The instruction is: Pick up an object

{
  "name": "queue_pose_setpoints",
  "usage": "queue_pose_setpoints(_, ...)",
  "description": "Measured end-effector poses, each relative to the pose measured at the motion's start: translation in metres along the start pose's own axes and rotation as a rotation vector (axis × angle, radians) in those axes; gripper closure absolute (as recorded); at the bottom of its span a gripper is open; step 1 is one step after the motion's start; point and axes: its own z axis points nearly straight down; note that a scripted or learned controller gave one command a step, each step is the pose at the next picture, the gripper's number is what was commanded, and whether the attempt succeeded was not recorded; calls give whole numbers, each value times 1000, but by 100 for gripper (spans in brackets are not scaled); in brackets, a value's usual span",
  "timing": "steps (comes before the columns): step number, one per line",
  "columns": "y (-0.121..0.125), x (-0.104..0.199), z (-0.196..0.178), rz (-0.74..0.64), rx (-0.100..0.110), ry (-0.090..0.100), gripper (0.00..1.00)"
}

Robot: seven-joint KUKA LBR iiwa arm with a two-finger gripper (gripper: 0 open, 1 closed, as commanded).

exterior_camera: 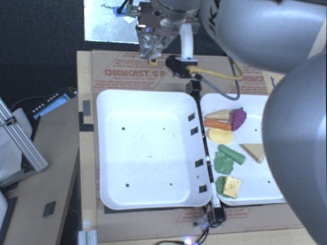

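The grey arm's two-finger gripper (152, 54) hangs above the cardboard behind the left shallow white bin (110, 188), well apart from the plastic toy foods (purple grapes (238, 118), yellow cheese wedge (232, 187)) in the right white bin (260, 198).

2 white bins (148, 103) sit side by side on brown cardboard (127, 71) over the tabletop (56, 147); a yellow cable (219, 74) crosses the cardboard, an aluminium rail (23, 142) lies far left

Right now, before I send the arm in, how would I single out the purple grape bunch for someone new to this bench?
Start at the right-hand shallow white bin, where the toy foods lie. Go to its far end, beside the divider between the bins. The small purple plastic grape bunch lies there, touching the orange carrot's right end; it is the one purple, knobbly piece.
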Motion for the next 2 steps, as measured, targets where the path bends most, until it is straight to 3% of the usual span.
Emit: queue_pose_setpoints(2, 1, 1, -22, -11, -4, 1, 100)
